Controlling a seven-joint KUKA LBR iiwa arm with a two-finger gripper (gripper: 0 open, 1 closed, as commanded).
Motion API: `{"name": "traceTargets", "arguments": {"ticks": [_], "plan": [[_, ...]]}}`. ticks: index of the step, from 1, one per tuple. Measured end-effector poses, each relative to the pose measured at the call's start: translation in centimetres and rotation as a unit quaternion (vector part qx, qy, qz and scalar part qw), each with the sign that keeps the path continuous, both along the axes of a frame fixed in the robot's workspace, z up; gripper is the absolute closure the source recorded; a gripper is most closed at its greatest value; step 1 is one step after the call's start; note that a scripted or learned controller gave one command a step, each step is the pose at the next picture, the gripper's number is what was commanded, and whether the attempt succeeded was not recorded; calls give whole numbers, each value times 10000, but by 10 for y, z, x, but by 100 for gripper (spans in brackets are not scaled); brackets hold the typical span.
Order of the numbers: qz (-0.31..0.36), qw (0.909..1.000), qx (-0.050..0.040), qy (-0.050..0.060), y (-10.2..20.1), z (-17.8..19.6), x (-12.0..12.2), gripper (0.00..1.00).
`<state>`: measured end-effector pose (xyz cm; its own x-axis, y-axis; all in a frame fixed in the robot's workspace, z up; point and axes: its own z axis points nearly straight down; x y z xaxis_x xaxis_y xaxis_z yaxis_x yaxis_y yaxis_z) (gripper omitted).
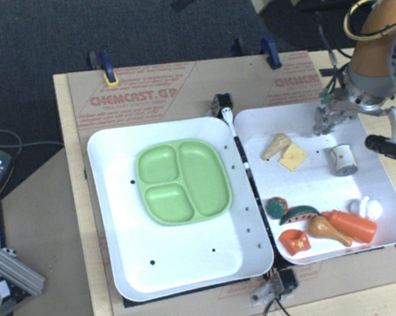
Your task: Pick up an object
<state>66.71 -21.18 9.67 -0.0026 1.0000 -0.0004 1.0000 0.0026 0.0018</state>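
Observation:
The right bin (315,182) holds several toy foods. A tan bread piece (275,145) lies beside a yellow cheese square (293,157), and a small grey can (342,160) rests to their right. Along the near edge lie a red-and-green ball (275,206), a watermelon slice (299,213), a red-orange piece (294,240), a brown drumstick (324,228), an orange carrot (354,225) and a white object (369,208). My gripper (324,122) hangs low over the bin's far right corner, above and behind the can, with nothing seen in it.
The left bin (120,220) carries a green divided plate (184,181). The grey arm with its orange band (376,32) comes in from the upper right. A black part (386,146) juts over the right bin's right rim. Clamps (108,66) grip the board's far edge.

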Motion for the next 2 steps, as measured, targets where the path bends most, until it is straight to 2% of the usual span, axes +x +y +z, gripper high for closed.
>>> {"name": "traceTargets", "arguments": {"ticks": [2], "plan": [[-8,10000,-9,-21,9,94,7,100]]}}
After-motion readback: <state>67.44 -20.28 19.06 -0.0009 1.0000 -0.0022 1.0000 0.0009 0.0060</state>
